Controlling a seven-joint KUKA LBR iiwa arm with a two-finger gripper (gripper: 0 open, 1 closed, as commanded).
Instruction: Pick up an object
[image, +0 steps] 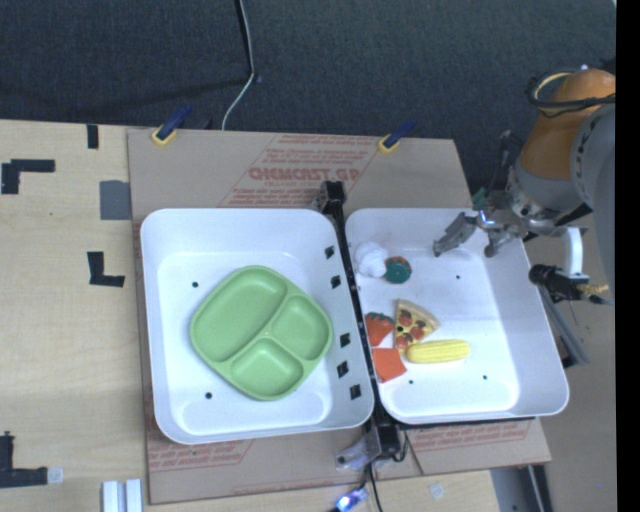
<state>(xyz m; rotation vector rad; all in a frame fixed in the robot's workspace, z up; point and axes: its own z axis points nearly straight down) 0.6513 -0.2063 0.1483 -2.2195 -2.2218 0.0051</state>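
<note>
The right bin (505, 390) holds several toy foods. A white ball (371, 261) and a small green ball (399, 269) lie near its left wall. Below them are a pizza slice (414, 321), a yellow corn cob (437, 351) and an orange-red piece (381, 347). My gripper (469, 241) hangs over the bin's upper right part, well right of the green ball. It is open, its fingers spread with nothing between them.
The left bin (170, 300) holds a green divided plate (262, 331). Both bins rest on a cardboard sheet (290, 175). The arm's orange band (565, 125) stands at the right edge, above the right bin's far corner.
</note>
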